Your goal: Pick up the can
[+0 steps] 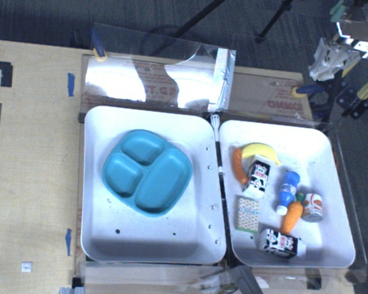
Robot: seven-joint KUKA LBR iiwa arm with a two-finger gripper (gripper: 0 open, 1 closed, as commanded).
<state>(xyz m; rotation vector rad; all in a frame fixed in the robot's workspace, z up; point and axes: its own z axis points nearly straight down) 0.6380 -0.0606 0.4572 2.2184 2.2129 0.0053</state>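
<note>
A blue three-compartment tray (147, 170) sits in the left bin (93, 231); at frame right lie a banana (260, 150), two cow-print cartons (257, 178), a blue bottle (288, 188) and a carrot (292, 216).

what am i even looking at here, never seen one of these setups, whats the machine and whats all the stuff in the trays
One camera looks down at a slant on a bench holding two shallow white bins. The left bin holds a blue divided plate. The right bin holds a pile of small toy groceries: a banana, two cow-print milk cartons, a blue bottle, two carrots, a patterned flat box and a small red-and-white can near the bin's right side. The machine is a robot arm; its end part is at the top right, above and behind the bins, away from the items. Its job is to pick up the can, which lies untouched in the bin.
</note>
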